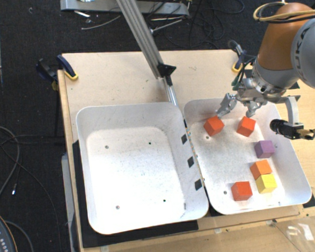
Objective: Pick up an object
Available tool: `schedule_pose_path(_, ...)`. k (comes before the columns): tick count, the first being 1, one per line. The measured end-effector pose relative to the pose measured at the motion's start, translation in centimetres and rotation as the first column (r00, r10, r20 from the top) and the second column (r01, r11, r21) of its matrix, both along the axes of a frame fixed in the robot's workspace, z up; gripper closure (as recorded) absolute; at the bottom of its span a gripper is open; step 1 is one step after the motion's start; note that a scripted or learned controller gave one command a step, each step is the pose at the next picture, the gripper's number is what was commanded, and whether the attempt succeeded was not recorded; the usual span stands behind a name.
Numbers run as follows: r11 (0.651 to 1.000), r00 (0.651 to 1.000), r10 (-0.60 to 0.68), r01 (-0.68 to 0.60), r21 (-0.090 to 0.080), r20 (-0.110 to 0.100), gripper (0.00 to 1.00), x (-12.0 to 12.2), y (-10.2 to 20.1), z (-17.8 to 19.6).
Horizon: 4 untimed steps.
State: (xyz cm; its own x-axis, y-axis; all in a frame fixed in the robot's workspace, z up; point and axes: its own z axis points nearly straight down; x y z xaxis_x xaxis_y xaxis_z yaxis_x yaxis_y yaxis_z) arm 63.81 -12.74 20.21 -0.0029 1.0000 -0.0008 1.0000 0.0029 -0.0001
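two red blocks [214, 126] [246, 127] upper right under wide-spread gripper [239, 107]: centre over one, then drop straight.

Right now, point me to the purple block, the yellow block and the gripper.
purple block [264, 148], camera view, centre of its top face.
yellow block [266, 183], camera view, centre of its top face.
gripper [238, 107], camera view, midway between its fingertips.

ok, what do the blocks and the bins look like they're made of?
Blocks, e.g. the orange-red block and purple block: probably painted wood or foam, with matte, flat colour, crisp edges and no glare. Right bin and left bin: likely moulded plastic, smooth white with rounded rims and dark scuff specks.
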Motion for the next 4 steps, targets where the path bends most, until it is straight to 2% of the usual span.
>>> schedule_pose_path(1, 1.000, 1.000, 0.001, -0.001, 0.002, -0.006, 0.00, 1.7, 1.9, -10.7)
schedule_pose_path(2, 1.000, 1.000, 0.000, 0.000, 0.000, 0.001, 0.00, 1.9, 1.8, -10.1)
schedule_pose_path(3, 1.000, 1.000, 0.001, -0.001, 0.000, 0.002, 1.00, 1.9, 1.8, -9.1)
schedule_pose_path(4, 1.000, 1.000, 0.001, -0.001, 0.000, 0.002, 0.00, 1.9, 1.8, -9.1)
